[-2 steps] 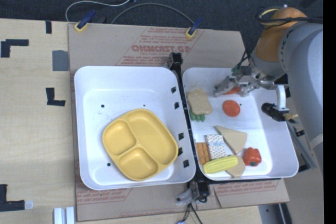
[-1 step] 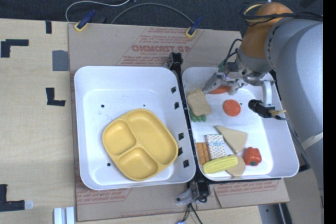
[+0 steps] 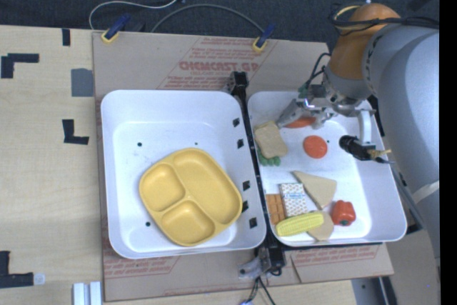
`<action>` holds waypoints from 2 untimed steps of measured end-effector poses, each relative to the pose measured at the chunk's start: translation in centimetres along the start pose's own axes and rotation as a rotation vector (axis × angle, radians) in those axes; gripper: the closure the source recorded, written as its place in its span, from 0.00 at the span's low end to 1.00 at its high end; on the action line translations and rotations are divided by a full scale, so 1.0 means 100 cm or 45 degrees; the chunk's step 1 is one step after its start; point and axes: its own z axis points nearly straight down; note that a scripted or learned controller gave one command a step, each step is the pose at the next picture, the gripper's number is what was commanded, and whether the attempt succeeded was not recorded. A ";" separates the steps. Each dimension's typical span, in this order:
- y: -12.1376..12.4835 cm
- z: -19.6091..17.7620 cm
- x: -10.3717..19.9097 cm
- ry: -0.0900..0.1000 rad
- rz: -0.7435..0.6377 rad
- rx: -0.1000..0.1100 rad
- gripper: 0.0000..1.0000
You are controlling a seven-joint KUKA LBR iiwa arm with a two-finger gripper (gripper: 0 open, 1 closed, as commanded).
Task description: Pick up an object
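My gripper (image 3: pixel 308 109) hangs low over the back of the right bin (image 3: pixel 389 205), at the end of the grey arm with the orange band. Just beneath it lies a small orange-red piece (image 3: pixel 300 123), partly hidden by the gripper. A red tomato (image 3: pixel 315 146) sits a little in front of the gripper. A slice of bread (image 3: pixel 271 141) lies to its left on something green (image 3: pixel 270 160). Nearer the front are a pale cheese wedge (image 3: pixel 318 187), a red pepper (image 3: pixel 343 212), a yellow corn cob (image 3: pixel 300 223) and a small patterned box (image 3: pixel 293 198).
The left bin (image 3: pixel 128 118) holds a yellow divided plate (image 3: pixel 189 195). A black divider (image 3: pixel 247 153) with clips runs between the bins. The arm's bulk covers the right bin's far right side. Cables lie behind the bench.
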 end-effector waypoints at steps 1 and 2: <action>-0.039 -0.001 -0.025 -0.002 0.004 -0.006 0.00; -0.001 0.000 0.019 -0.022 0.001 0.003 0.00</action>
